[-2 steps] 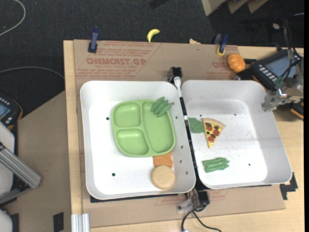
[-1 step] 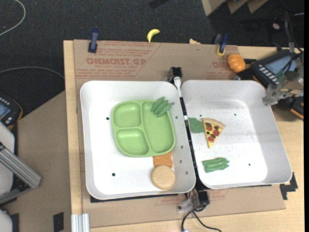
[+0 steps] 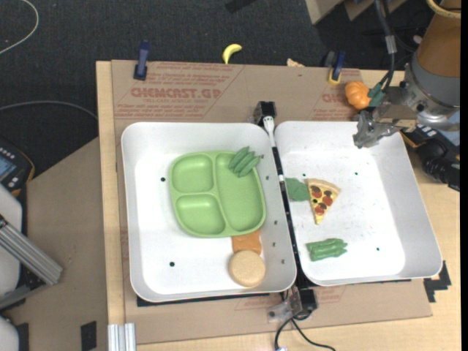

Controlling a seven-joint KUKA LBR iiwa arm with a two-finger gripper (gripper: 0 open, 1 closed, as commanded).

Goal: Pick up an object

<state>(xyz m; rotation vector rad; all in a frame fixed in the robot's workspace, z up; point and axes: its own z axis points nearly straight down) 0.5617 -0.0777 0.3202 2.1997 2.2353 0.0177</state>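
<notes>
The gripper [image 3: 369,136] is poised above the right bin's [image 3: 409,196] far rim; its closure cannot be told. A pizza slice [image 3: 322,198] lies mid-bin, well apart. Risk is judged: the flat slice may be skidded rather than lifted.

right bin [image 3: 409,196] lies mostly bare; pizza slice [image 3: 322,199] and green pieces [image 3: 325,249] crowd its left side.
</notes>
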